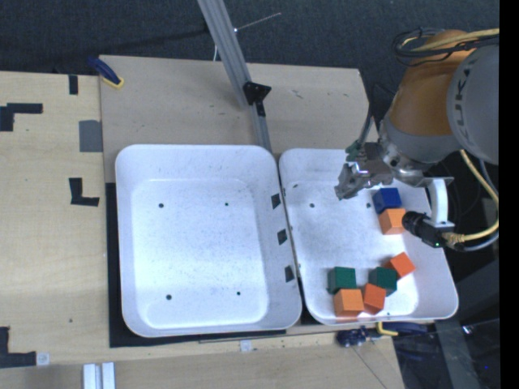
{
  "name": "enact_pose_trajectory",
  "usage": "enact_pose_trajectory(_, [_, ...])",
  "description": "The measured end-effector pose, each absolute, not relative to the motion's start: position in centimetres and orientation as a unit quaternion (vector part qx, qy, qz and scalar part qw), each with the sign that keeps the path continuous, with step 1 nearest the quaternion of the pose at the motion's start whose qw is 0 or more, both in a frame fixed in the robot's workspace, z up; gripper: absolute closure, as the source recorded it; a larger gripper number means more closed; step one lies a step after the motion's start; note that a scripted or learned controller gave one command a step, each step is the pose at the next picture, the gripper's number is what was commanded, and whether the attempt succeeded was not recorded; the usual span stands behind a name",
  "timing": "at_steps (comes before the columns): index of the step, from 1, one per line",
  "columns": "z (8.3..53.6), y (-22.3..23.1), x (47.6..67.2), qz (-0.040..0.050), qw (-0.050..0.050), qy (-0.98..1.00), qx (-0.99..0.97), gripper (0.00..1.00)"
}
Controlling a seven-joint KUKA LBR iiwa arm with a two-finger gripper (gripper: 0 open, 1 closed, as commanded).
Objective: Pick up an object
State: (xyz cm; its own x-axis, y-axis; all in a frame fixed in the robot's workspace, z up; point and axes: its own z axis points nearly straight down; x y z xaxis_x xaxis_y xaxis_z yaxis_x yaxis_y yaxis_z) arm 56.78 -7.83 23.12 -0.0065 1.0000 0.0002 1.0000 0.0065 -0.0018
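Several small blocks lie in the right bin (324, 225). A blue block (387, 198) sits above an orange block (392, 220) near the bin's right side. Lower down are an orange block (402, 263), two green blocks (342, 278) (383, 278) and two more orange blocks (349, 301) (375, 297). My gripper (350, 184) hangs over the upper part of the right bin, just left of the blue block. Nothing shows between its fingers.
The left bin (199, 233) lies beside the right one. A slanted metal pole (231, 47) crosses the bench behind the bins. The arm (430, 104) comes in from the right, with a black cable (426, 227) over the bin's right rim.
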Motion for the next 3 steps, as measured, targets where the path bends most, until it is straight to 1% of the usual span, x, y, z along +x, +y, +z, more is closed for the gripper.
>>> enact_pose_trajectory(2, [24.4,2.8,61.7,-0.0008,0.000,-0.710,-0.705,1.00])
enact_pose_trajectory(3, [23.2,7.7,64.5,0.0001,0.000,-0.709,-0.705,1.00])
